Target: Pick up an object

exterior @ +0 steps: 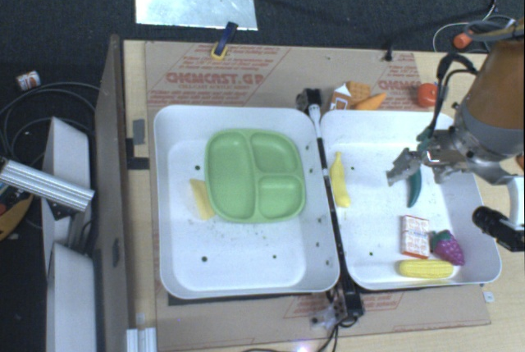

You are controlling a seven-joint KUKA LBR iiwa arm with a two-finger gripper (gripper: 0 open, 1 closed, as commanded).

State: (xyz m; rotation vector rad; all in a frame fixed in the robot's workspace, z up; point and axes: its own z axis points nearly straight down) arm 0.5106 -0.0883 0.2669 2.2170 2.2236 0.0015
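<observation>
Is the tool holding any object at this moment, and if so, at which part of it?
It cannot be told. The tool is over the right bin, directly beside a dark green, pepper-like object, but whether it grips that object's upper end is unclear.

The arm [492,108] is a thick rounded body, orange-brown on its broad upper segment and grey lower down toward the wrist. Thin pale and dark cables loop beside the orange segment, one ending in a small orange plug [464,38]. Below the grey wrist, a metallic grey pincer [408,167] juts out on angular, faceted links.
</observation>
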